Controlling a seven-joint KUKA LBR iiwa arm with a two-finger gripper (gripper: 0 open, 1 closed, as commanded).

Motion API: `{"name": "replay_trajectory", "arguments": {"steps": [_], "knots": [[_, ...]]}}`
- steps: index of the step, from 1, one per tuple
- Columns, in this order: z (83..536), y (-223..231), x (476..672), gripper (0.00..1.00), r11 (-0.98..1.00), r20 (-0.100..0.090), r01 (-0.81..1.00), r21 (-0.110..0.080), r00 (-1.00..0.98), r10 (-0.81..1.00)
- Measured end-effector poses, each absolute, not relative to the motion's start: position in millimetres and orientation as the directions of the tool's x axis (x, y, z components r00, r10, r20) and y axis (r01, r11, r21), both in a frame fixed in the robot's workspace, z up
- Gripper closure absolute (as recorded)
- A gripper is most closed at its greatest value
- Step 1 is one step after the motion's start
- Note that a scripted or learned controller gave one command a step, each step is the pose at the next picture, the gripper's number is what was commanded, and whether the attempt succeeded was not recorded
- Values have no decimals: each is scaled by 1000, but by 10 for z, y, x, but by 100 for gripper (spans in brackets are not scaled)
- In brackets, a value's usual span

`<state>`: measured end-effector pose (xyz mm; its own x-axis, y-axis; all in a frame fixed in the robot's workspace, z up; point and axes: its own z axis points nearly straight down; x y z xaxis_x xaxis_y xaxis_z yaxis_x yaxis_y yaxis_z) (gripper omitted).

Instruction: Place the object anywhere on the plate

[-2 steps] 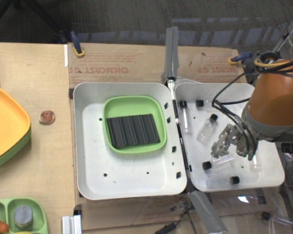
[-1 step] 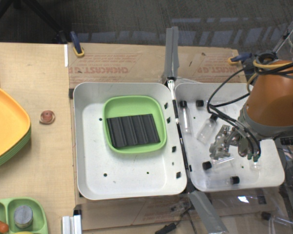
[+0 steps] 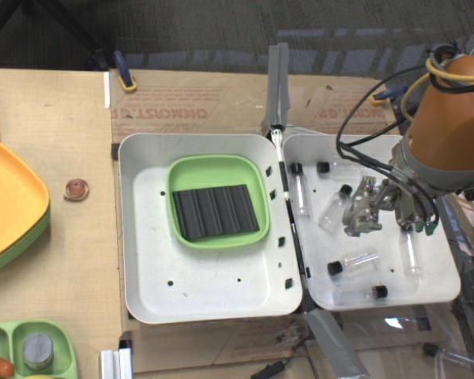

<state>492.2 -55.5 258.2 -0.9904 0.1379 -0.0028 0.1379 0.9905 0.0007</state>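
A green square plate [image 3: 217, 164] rests in the left bin [image 3: 146, 279], toward its back. A dark grey ribbed slab [image 3: 216, 212] lies flat on the plate, covering most of its floor. My gripper [image 3: 360, 221] hangs over the middle of the right bin [image 3: 430, 290], well to the right of the plate. Around it lie several clear tubes with black caps, one by the left wall [image 3: 299, 196] and one toward the front [image 3: 354, 262]. Another clear tube [image 3: 411, 251] lies right of the gripper. Nothing can be made out in the gripper's grasp.
Loose black caps [image 3: 324, 166] [image 3: 380, 292] dot the right bin. On the bench to the left sit stacked yellow plates [image 3: 12, 204], a small reddish disc [image 3: 77, 189] and a green divided tray [image 3: 24, 352]. Cables loop from the arm [image 3: 450, 125] above the right bin.
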Motion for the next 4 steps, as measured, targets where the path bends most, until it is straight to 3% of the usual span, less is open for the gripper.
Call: {"name": "replay_trajectory", "arguments": {"steps": [1, 2, 3, 4], "knots": [[1586, -950, 4858, 100, 992, 0, 124, 0, -992, 124], [2388, -700, 4790, 100, 998, -4, 69, 1, -998, 69], [1910, -758, 4779, 100, 1000, 0, -8, 1, -1000, -8], [1914, -702, 4808, 100, 991, -1, -136, 1, -991, -136]]}}
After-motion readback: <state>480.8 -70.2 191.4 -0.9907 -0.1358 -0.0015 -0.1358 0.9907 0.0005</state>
